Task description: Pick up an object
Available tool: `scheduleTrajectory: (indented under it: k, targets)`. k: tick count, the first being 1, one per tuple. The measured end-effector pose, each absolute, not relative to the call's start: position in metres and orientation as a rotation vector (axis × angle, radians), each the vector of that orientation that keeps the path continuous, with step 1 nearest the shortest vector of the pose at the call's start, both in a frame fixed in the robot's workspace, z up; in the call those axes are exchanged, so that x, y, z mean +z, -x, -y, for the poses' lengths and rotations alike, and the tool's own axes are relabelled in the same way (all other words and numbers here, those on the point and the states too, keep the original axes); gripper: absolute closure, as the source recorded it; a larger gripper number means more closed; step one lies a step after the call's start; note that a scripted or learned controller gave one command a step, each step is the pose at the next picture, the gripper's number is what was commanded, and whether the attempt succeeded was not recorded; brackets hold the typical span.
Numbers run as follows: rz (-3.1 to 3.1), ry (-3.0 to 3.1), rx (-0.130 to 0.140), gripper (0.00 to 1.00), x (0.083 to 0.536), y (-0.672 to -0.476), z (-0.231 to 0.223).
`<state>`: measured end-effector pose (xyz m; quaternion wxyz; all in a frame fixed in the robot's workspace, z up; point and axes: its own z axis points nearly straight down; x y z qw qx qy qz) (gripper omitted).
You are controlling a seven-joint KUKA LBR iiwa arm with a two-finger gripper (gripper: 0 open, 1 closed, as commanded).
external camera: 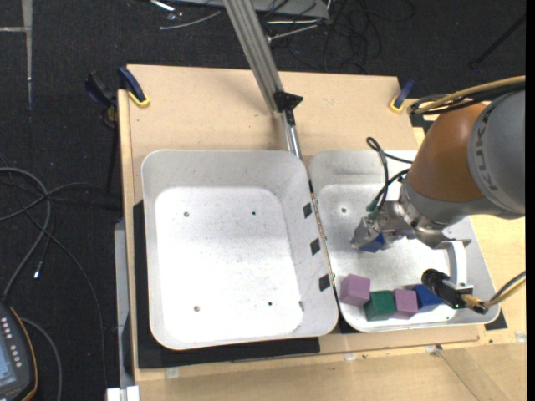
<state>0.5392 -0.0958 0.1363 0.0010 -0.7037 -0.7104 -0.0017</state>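
Gripper [368,239]: low in right bin [334,167], mid-floor, reaching in from right. Small blue thing [376,242] at its tip, poss. between the fingers; grip state can't tell, too blurred.
Blocks: row along bin's near wall, below and slightly right of gripper, close but apart. Purple block [355,289] nearest, then green block [381,305], second purple block [406,301], blue block [427,296]; last three touching. Row's long axis approx. left-right.
Hidden: fingertips and bin's right part, behind wrist.
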Motion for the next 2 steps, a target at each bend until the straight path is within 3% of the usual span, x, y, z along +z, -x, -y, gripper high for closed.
scheduleTrajectory:
  k: [1, 2]
  targets:
    - [2.235, 2.214, -0.010, 1.00, 0.199, -0.570, 0.038]
    - [2.231, 2.213, -0.004, 1.00, 0.195, -0.600, -0.011]
